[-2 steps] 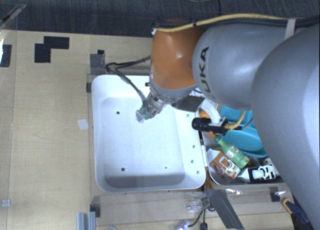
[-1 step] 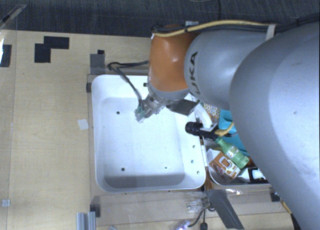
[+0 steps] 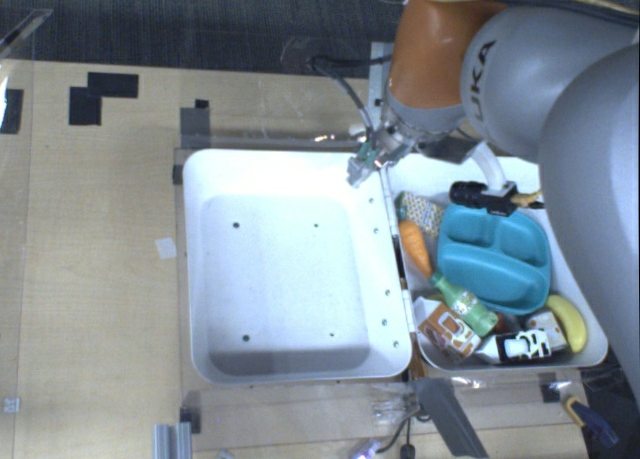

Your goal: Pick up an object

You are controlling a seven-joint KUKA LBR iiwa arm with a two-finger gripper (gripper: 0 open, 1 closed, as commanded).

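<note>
The gripper (image 3: pixel 365 162) is parked over the bins' far dividing edge; finger state can't be told. The carrot (image 3: pixel 415 248) is left nearer, slightly right.

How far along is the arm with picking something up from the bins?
Nothing looks picked yet. The gripper sits high over the top edge between the two bins. The carrot, blue tray, banana and green bottle all lie in the right bin. Reaching down and grasping one is left.
</note>
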